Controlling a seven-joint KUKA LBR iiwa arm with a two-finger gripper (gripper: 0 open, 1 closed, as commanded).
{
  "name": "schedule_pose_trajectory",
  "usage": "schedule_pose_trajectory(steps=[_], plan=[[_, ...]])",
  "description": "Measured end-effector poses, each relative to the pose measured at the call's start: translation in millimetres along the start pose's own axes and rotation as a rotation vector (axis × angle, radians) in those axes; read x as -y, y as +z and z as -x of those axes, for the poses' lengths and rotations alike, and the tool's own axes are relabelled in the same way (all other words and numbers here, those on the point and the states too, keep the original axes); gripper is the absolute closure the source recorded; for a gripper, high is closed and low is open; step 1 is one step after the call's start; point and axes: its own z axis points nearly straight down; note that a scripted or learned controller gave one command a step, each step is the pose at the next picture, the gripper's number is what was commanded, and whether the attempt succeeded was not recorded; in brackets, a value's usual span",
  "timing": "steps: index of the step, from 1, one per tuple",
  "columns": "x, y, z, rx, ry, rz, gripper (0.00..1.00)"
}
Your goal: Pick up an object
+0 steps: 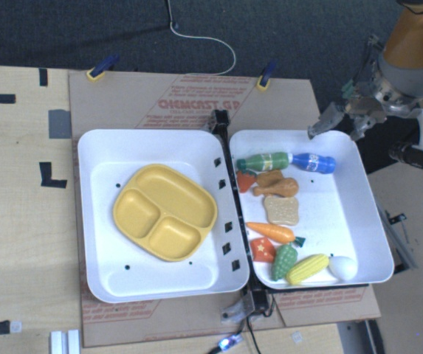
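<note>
The right bin (362,190) holds several toy foods: a green bottle (263,161), a blue bottle (314,163), a brown drumstick (275,186), a slice of bread (280,210), a carrot (271,231), a red piece (261,250), a green vegetable (284,261), a corn cob (307,268) and a white egg (342,267). My gripper (338,123) hangs above the bin's far right corner, up and right of the blue bottle, with nothing seen between its fingers.
The left bin (97,198) bears a yellow compartment plate (165,211). Both bins rest on a cardboard sheet (189,98) held by clips. A white cable (204,39) loops at the back.
</note>
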Motion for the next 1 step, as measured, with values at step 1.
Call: schedule_pose_trajectory(steps=[1], plan=[[0.8,61.9,-8.1,-0.001,0.0,-0.006,0.0]])
